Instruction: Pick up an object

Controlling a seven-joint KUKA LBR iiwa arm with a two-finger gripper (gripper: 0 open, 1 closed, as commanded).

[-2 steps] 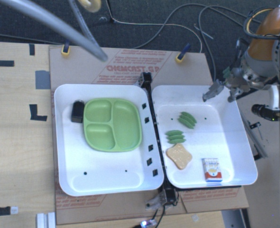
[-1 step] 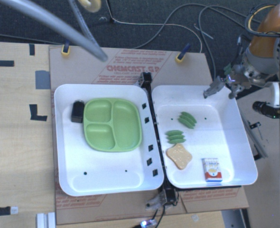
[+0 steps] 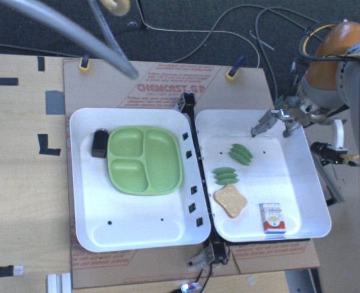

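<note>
Gripper [image 3: 273, 124] hangs at the upper right of the frame, over the top rim of the right bin [image 3: 302, 163], its two fingers spread apart with nothing between them. Below it, toward the lower middle of that bin, lie two green pea pods [image 3: 241, 154] [image 3: 226, 176], a piece of toast [image 3: 230, 201] just under them, and a small red-and-white carton [image 3: 272, 218] near the bottom edge — all well apart from the fingers. At the left, the other bin [image 3: 137, 234] holds a green divided plate [image 3: 145, 160] with a black block [image 3: 100, 143] touching its left side.
</note>
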